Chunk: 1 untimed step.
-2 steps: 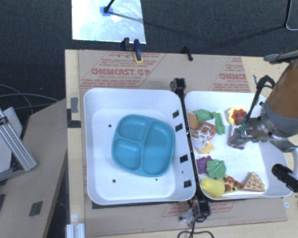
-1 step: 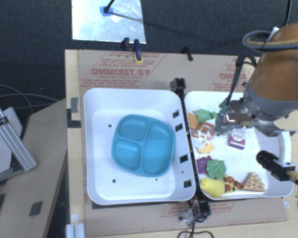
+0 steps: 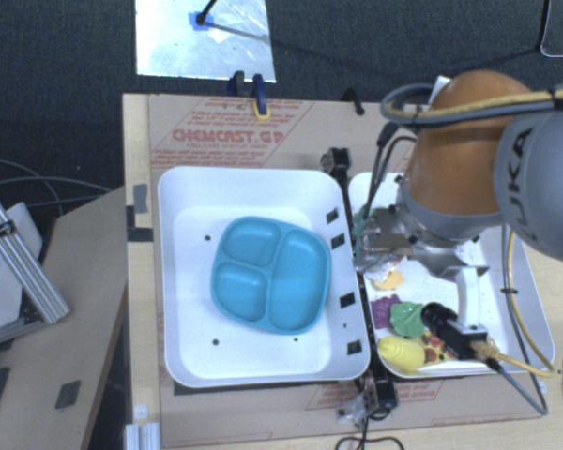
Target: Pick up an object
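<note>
Jaws (image 3: 380, 244), whose opening cannot be told under the wrist, hang over the right bin (image 3: 530, 331), where the toys lie just nearer the camera: purple piece (image 3: 383, 307), green piece (image 3: 408, 319), yellow piece (image 3: 401, 352).

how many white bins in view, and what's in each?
2. Left bin holds a blue divided plate. Right bin, partly covered by the arm, holds small toys near its front edge; more may be hidden beneath the arm.
</note>
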### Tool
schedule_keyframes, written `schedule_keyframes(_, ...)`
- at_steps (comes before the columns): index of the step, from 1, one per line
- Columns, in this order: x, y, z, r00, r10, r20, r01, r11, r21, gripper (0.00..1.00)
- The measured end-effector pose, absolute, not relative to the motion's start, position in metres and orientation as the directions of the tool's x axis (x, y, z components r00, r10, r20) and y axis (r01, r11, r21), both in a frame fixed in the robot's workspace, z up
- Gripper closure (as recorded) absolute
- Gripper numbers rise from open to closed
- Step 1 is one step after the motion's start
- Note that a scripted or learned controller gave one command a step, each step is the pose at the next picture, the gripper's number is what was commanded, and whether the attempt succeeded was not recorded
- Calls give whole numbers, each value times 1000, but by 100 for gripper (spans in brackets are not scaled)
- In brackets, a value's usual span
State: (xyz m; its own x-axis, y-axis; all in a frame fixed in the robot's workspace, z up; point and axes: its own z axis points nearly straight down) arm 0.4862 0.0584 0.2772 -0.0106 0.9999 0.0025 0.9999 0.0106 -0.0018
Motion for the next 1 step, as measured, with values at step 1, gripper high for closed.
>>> schedule_keyframes(1, 488, 95, 379, -9, 1000, 4, 1000, 9, 12, 100)
